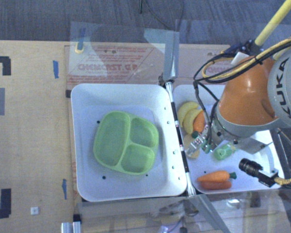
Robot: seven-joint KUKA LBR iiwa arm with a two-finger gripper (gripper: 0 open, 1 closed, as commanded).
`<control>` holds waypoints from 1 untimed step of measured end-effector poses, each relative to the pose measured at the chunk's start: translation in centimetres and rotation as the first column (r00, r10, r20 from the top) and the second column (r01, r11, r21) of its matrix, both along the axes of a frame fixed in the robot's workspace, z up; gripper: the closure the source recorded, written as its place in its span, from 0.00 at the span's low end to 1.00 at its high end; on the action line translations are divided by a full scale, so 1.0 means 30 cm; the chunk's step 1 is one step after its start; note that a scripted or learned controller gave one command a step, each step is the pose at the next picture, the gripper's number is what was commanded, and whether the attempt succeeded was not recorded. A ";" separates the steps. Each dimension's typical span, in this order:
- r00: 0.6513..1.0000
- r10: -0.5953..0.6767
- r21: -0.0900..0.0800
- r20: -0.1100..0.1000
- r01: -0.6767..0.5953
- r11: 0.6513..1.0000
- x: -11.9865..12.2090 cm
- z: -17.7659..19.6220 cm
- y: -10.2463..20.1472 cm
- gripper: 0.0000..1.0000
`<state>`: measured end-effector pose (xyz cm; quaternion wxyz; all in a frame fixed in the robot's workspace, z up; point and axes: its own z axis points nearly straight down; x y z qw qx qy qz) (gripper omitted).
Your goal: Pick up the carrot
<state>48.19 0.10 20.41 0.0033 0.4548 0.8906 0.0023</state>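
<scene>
A green divided plate is held in the left bin. In the right bin, the carrot is laid near the front wall, with bananas behind it. The gripper is positioned between them; its state cannot be told.

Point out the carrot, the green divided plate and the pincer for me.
Orange toy carrot (pixel 214 177), camera view, mid-body.
Green three-compartment plastic plate (pixel 126 142), camera view, central divider.
Pincer (pixel 202 142), camera view, between its fingertips.

bench | bears: left bin, right bin, side by side
</scene>
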 end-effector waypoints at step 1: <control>0.999 -0.049 -0.001 -0.005 0.049 0.999 -0.006 -0.008 -0.038 1.00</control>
